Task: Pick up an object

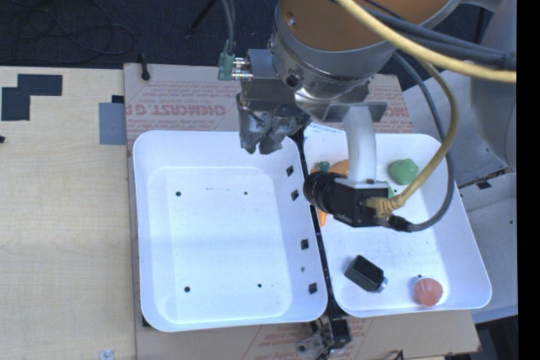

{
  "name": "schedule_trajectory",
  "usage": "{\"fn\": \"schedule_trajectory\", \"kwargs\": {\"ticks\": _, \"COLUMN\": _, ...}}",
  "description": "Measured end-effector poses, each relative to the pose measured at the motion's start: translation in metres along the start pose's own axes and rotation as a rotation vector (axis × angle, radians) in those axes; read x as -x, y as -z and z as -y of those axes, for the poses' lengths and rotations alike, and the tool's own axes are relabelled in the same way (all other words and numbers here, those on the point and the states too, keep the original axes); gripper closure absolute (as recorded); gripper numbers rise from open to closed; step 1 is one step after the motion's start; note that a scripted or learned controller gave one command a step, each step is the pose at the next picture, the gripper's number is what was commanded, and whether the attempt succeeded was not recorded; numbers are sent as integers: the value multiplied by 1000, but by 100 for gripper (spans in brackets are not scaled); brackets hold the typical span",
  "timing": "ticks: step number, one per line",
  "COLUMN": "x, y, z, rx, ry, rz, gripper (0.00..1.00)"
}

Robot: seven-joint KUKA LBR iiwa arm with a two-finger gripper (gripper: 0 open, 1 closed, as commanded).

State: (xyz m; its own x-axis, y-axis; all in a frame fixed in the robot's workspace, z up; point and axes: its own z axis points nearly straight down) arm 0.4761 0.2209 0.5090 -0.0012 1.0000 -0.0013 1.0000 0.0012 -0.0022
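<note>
My gripper [265, 133] hangs at the far right corner of the left bin [160, 181], close to the divider between the bins. Nothing shows in its grasp. Four things lie in the right bin [468, 265]. A green lump [403, 171] rests at the far side. An orange piece [332, 169] lies near the divider, partly hidden by the arm's black fitting. A black block [365, 274] sits toward the front, with a reddish ball [428, 291] beside it at the front right.
The arm's wide orange and grey body [371, 4] covers the far edge of both bins. A black fitting with a yellow cable [350, 204] hangs over the right bin's left part. Brown cardboard [186, 101] lies under the bins, and bare wooden bench [59, 223] lies to the left.
</note>
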Motion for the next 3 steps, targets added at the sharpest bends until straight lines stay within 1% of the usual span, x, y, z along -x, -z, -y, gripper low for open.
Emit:
{"fn": "schedule_trajectory", "kwargs": {"ticks": 1, "x": -2, "y": 8, "z": 1, "rx": -5, "ry": 8, "rz": 2, "gripper": 100}}
{"fn": "schedule_trajectory", "kwargs": {"ticks": 2, "x": -22, "y": -24, "z": -81, "rx": 1, "ry": -2, "rz": 1, "gripper": 100}}
{"fn": "schedule_trajectory", "kwargs": {"ticks": 3, "x": -22, "y": -73, "z": -51, "rx": -7, "ry": 0, "rz": 3, "gripper": 100}}
